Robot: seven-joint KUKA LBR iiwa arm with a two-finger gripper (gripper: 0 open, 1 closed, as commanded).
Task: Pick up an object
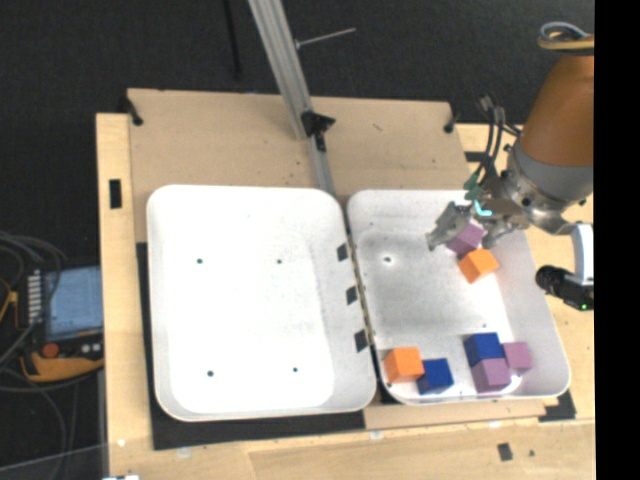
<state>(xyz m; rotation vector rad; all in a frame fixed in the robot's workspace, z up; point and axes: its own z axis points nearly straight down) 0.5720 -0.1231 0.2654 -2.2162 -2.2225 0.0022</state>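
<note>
My gripper (467, 230) hangs over the upper right part of the right bin (400, 298), below the arm's orange band. A small purple block (465, 238) sits between its two grey fingers, and the gripper is shut on it. An orange block (480, 264) lies on the bin floor just below and to the right of the purple block, close to it or touching it.
Along the right bin's front edge lie an orange block (404, 363), a blue block (435, 375), a second blue block (483, 347) and two purple blocks (491, 374) (517, 356). The left bin (160, 268) sits alongside. A metal pole (290, 68) slants above the bins.
</note>
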